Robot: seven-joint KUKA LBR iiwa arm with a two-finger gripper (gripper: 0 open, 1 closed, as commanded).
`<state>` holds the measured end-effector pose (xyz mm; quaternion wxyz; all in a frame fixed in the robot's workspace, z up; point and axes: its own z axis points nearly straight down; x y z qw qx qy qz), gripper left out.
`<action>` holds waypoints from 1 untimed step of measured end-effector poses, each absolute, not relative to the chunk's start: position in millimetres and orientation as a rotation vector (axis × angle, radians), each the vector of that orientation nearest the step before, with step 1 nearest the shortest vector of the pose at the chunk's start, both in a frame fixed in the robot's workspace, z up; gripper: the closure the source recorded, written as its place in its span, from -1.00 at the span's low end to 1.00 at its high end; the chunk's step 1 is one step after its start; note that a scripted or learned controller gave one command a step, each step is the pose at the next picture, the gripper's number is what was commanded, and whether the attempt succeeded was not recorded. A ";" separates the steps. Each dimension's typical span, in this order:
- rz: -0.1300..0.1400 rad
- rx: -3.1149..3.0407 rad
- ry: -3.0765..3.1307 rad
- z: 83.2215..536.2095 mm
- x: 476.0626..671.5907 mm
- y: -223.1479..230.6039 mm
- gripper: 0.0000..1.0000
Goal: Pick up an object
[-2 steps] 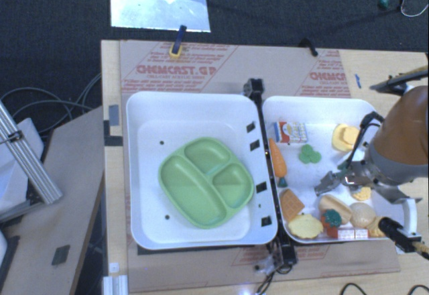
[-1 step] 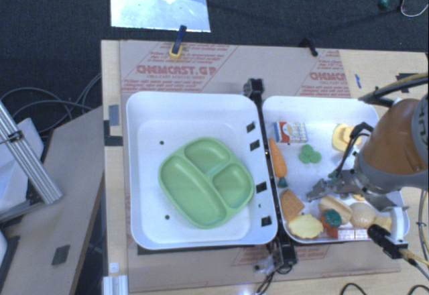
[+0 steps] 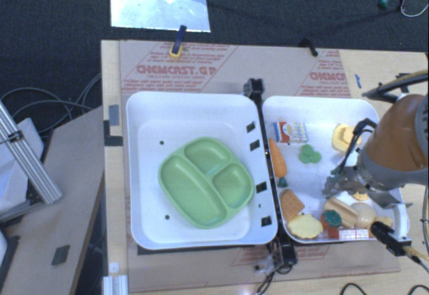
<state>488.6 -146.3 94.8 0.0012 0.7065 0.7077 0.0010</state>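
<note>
Gripper (image 3: 337, 186) is hovering over crowded toy food (image 3: 335, 214) at the right bin's (image 3: 320, 104) 5 o'clock. Finger state: cannot tell. Risking a miss or double grab since pieces are touching.

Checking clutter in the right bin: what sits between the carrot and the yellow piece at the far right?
In the camera view, a small green piece lies between the carrot and the yellow piece, on bare bin floor.

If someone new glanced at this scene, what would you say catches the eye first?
Probably the green divided plate, alone in the left bin. Next comes the grey and orange arm reaching in from the right, its gripper low over the right bin, where small toy foods lie scattered, among them an orange carrot by the divider.
</note>
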 end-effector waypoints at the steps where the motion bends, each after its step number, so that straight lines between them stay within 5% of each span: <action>1: 0.004 2.215 2.222 137.6 488.4 -147.6 1.00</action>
